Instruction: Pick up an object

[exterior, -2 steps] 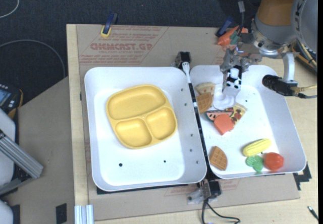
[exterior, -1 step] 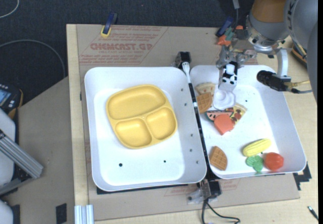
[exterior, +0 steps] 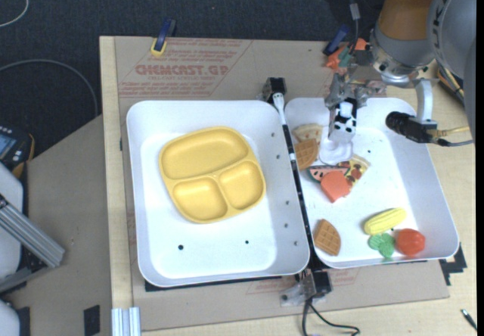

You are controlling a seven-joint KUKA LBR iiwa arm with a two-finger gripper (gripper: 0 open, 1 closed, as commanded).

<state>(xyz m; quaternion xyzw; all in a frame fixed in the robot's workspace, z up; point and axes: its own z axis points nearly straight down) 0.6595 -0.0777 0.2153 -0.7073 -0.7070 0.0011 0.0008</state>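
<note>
My gripper [exterior: 346, 105] hangs over the back left part of the right bin [exterior: 423, 168]. Its fingers are shut on a black-and-white toy [exterior: 345, 122], which hangs just under them, lifted off the bin floor. Right below the toy lies a pale whitish piece [exterior: 334, 151]. Other toy foods lie in the same bin: two waffle pieces [exterior: 307, 144], a watermelon slice [exterior: 338, 172], an orange-red wedge [exterior: 335, 188], a round waffle [exterior: 327, 237], a corn cob [exterior: 384, 219], a green piece [exterior: 383, 244] and a red tomato [exterior: 410, 241].
The left bin [exterior: 144, 198] holds a yellow divided plate [exterior: 212, 174]. A black clamp [exterior: 274, 89] sits at the back between the bins. The arm's black cable fitting [exterior: 408, 127] juts over the right bin's back right.
</note>
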